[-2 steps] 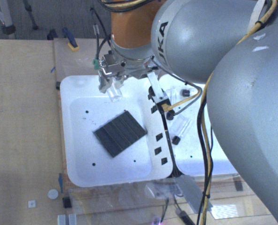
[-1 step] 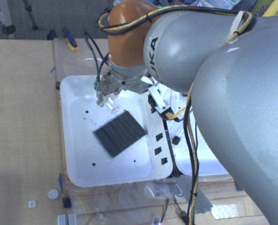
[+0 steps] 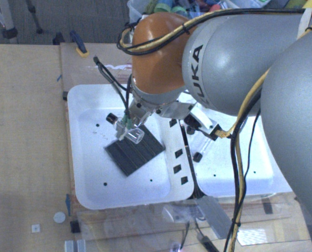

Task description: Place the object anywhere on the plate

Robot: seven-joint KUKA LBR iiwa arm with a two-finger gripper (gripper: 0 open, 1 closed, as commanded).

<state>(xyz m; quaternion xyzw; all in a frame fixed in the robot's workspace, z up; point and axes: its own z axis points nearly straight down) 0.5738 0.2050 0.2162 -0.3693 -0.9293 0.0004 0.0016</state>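
Gripper [image 3: 131, 132] above dark ridged plate [image 3: 135, 152], left bin [image 3: 87, 188] | we cannot tell its state | we advise a low, centred release.

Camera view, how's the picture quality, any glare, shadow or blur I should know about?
Camera view: the white left bin is evenly lit and slightly washed out; soft shadow lies under the arm beside the dark ribbed plate; the right bin glares brightest near the arm; the claw is small and a bit soft, so its state is unclear; the arm's large grey body blocks much of the right bin.
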